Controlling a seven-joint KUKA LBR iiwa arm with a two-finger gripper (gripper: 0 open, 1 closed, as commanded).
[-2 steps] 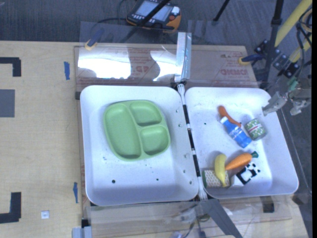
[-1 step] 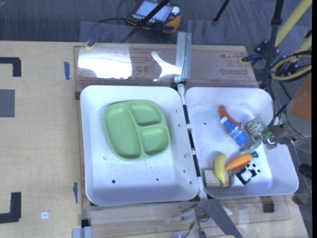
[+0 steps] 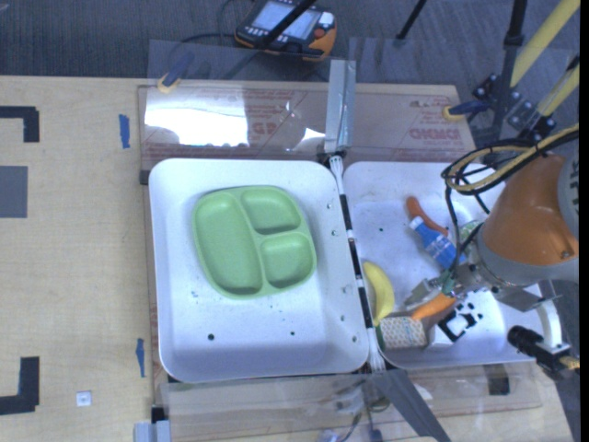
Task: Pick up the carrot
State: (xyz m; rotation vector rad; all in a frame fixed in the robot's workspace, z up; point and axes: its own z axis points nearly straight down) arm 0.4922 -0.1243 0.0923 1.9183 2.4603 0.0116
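The carrot (image 3: 430, 309), a short orange piece, lies low in the right bin (image 3: 391, 201) near its front edge. My gripper (image 3: 440, 308) reaches down from the right over that spot. Its fingers (image 3: 421, 293) sit on either side of the carrot and are shut on it. The carrot's right end is hidden under the gripper body. It is still down at the bin floor, touching a tan sponge-like block (image 3: 403, 331).
A banana (image 3: 378, 289) lies just left of the carrot by the bin divider. A blue bottle (image 3: 434, 240) with an orange-red end (image 3: 416, 209) lies behind the gripper. The left bin (image 3: 175, 274) holds a green divided plate (image 3: 255, 238). Cables hang at the right.
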